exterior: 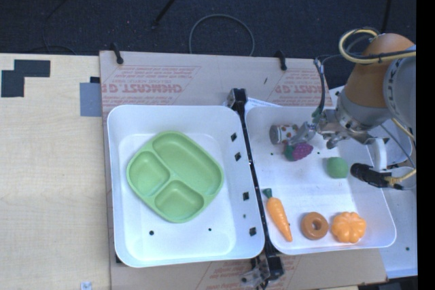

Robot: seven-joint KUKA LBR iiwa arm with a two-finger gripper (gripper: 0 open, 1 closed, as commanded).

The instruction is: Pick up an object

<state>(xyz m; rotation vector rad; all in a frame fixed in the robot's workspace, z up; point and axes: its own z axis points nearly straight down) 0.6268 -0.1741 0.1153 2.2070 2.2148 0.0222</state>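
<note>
Only lettering we can spot is on the brown cardboard sheet (170, 81) under the two bins. There's red print along its far strip, upside down from where the camera sits, and it looks like "CHEMCRZT" or something close, followed by a couple more letters we can't pin down. The same red print repeats further right on the cardboard, near the arm, but there it's half covered and we can't read it. More red marks peek out along the near edge, too cut off to make out.
</note>
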